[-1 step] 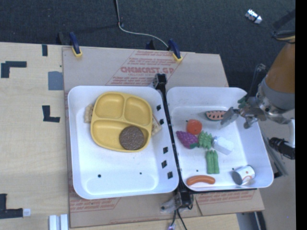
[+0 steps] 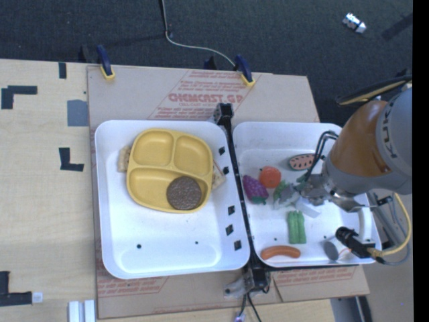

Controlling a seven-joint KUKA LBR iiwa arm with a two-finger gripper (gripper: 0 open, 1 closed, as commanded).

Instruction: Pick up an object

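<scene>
Low over the right bin, picking my target among small toy foods.

The counter (image 2: 40, 180) carries two white bins: the left bin (image 2: 167, 250) holds a yellow divided plate (image 2: 157, 163) with a brown patty (image 2: 184, 192) in one compartment, and the right bin (image 2: 281, 136) is where my arm (image 2: 369, 149) reaches in. My jaws (image 2: 301, 192) sit near the bin's middle; whether they are open or closed I cannot tell. Just beside them lie a green vegetable piece (image 2: 296, 226), a purple piece (image 2: 254, 188), a red tomato (image 2: 270, 176); farther off, a sausage (image 2: 281, 252) and a watermelon slice (image 2: 301, 160). I judge the green piece best: centre over it, straddle its narrow width, descend straight, close firmly before lifting.
</scene>
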